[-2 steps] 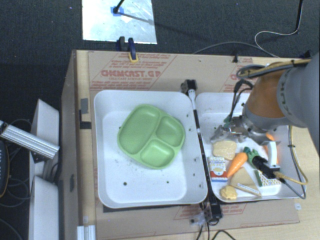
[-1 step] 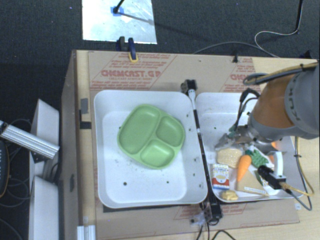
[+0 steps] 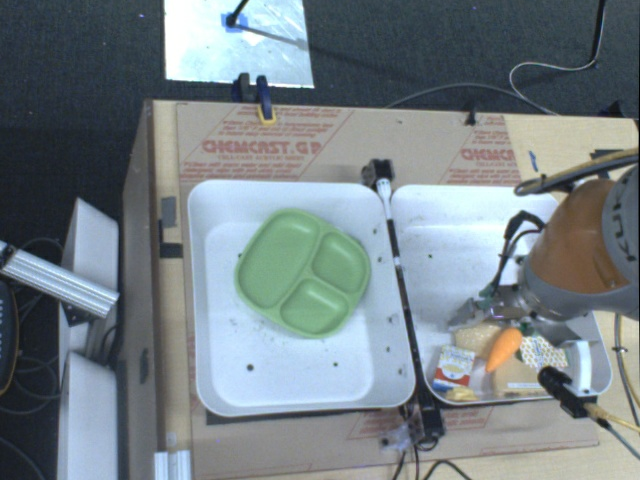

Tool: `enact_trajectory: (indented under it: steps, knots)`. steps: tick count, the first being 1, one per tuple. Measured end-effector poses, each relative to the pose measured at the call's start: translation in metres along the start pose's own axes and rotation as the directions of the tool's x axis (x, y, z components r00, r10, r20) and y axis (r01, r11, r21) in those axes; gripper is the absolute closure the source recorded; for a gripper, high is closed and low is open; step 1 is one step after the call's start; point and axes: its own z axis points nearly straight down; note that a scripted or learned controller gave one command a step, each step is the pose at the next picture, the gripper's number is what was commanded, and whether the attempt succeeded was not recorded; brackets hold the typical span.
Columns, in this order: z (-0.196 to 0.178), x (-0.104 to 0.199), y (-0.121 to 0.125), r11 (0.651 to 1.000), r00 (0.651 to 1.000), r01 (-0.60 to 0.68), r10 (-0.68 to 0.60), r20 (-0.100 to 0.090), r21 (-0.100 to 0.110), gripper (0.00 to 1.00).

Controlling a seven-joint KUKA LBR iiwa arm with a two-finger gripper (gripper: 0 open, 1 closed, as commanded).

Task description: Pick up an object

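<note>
1. Now my gripper [image 3: 487, 313] hangs low over the right bin [image 3: 440, 228], above its near half, and my arm [image 3: 585, 238] with its orange band reaches in from the right.
2. Whether my grip is spread or closed I cannot tell; from this slant the metal at my wrist hides it.
3. The things to pick lie bunched in the near part of that bin, just beside my gripper on its near side.
4. An orange carrot [image 3: 503, 348] lies tilted there, with a tan lump [image 3: 476, 336] touching its left side.
5. A small carton [image 3: 455, 368] with red and blue print sits left of the carrot, and a pale yellow block [image 3: 515, 376] lies at the carrot's near end.
6. The left bin [image 3: 215, 368] holds 1 green plate [image 3: 300, 273] with 3 compartments, lying flat and well apart from my gripper.
7. The 2 bins touch along a dark divider [image 3: 397, 268].
</note>
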Motion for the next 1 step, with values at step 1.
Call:
enact_trajectory:
  steps: [1]
  knots:
    - [-0.0108, 0.0005, 0.0015, 1.000, 1.000, 0.001, -0.001, -0.001, -0.003, 1.00]
